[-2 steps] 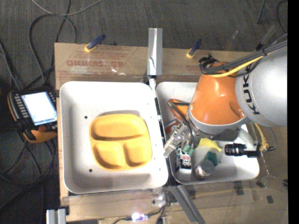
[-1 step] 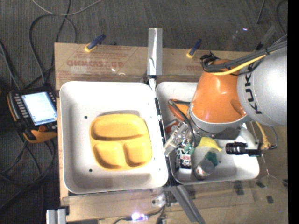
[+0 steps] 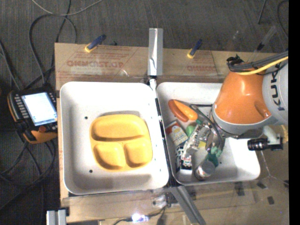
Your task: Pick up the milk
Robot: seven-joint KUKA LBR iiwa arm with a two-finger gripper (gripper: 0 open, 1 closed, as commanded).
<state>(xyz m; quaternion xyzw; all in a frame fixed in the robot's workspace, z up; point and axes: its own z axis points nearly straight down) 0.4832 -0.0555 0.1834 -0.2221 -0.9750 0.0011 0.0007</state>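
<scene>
The milk looks like the small white carton with a red top (image 3: 175, 133), lying in the right bin (image 3: 243, 170) near its left wall. My gripper (image 3: 193, 146) reaches down from the orange wrist band (image 3: 243, 100) into the pile just right of the carton. Its tip is among the cluttered items, close to the carton and a dark box (image 3: 182, 162). Nothing is visibly lifted off the bin floor.
An orange carrot-like toy (image 3: 183, 110) lies at the back of the right bin. Green items (image 3: 213, 156) and a silver can (image 3: 204, 170) sit under the wrist. The left bin (image 3: 75, 125) holds a yellow divided plate (image 3: 122, 141). A pendant (image 3: 35, 109) rests at far left.
</scene>
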